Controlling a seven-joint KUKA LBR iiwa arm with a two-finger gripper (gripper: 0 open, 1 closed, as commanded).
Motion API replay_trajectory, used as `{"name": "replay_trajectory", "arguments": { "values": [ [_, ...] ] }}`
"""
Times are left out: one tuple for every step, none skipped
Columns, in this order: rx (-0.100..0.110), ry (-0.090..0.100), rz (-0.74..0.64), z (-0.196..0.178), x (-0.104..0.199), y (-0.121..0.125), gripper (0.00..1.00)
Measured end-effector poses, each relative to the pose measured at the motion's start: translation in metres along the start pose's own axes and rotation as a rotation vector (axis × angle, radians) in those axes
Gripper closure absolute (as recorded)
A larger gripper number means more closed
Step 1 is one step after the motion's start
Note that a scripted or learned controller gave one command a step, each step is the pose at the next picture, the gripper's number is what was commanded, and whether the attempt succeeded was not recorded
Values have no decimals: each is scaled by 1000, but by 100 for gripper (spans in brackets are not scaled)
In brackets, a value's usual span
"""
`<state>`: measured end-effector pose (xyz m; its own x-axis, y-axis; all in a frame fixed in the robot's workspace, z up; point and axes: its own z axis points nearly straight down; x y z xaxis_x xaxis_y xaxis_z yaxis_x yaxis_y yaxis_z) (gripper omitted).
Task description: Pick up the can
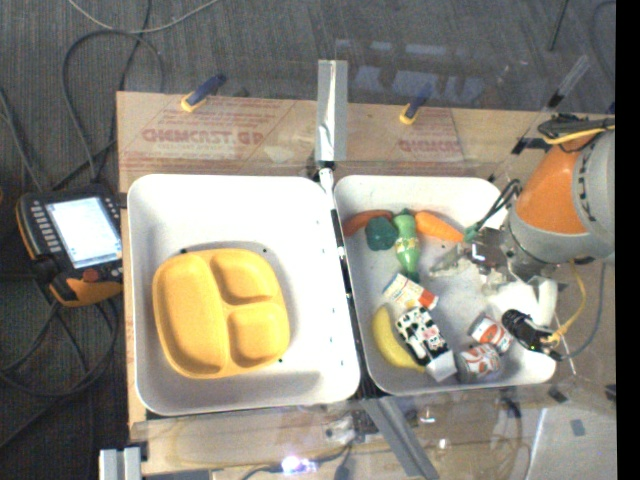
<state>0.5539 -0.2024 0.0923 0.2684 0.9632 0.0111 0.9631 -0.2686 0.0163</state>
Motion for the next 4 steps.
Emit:
{"name": "replay_trajectory", "arguments": {
  "values": [
    [19, 0, -133, -5, -22, -48, 0],
    [19, -4, -191, -6, -26, -62, 0],
    [26, 0, -192, -10, -25, -62, 100],
    [27, 0, -192, -9, -25, -63, 0]
  ]
}}
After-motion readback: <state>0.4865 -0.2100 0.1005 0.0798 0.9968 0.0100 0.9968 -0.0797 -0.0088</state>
